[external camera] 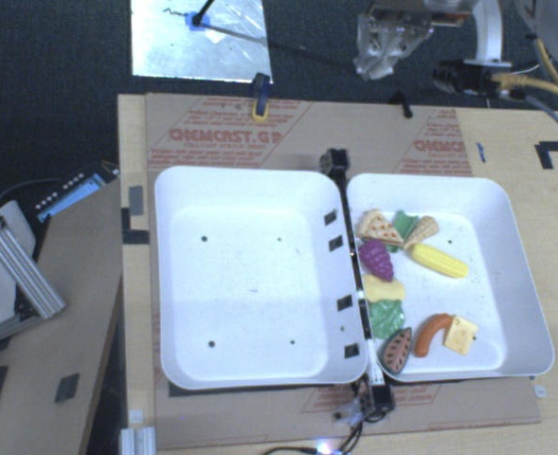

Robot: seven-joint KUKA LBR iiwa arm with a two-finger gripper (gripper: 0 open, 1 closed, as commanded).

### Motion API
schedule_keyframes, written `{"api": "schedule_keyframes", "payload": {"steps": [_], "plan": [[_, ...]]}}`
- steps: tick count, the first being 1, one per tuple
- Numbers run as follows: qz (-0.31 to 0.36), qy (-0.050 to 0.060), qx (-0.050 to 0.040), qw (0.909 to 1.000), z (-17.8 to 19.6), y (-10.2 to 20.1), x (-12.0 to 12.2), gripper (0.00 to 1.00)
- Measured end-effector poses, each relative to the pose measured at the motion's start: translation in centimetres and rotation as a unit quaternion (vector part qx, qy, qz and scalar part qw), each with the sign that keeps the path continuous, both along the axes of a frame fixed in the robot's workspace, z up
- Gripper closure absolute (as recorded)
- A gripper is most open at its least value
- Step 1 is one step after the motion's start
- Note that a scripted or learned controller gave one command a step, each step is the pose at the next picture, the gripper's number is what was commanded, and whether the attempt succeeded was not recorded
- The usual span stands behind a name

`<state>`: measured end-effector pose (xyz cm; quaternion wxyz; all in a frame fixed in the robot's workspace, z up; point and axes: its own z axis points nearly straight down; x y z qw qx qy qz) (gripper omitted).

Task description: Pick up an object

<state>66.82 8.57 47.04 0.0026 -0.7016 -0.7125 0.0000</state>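
Your stock: small plastic toy foods, among them a yellow corn cob [439, 260] and purple grape bunch [375, 259], crowded along the right-hand white bin's [506, 282] left wall for picking, while the grey two-finger gripper [385, 47] hangs far beyond, its closure undeterminable.

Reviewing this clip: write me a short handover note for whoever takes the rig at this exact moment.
Gripper: raised above the bench's far edge, beyond the right bin, nothing seen between its fingers.
Things: all toy food sits in the right bin, mostly along its left wall: pizza slice, purple grapes, corn cob, sausage, cheese cube. The left bin lies beside it.
Done: no pick yet.
Left: move over the right bin, descend, grasp one item and lift. The corn cob looks least crowded.
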Motion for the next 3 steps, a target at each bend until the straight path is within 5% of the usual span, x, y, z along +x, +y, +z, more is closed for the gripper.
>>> {"api": "schedule_keyframes", "payload": {"steps": [1,2,3], "plan": [[0.000,-0.006,0.0011,1.0000,7.0,9.1,-3.6,1.00],[-0.004,0.002,-0.0024,1.0000,-5.8,14.3,0.0,1.00],[-0.004,-0.009,0.0017,0.9999,7.5,13.7,-5.5,1.00]]}}
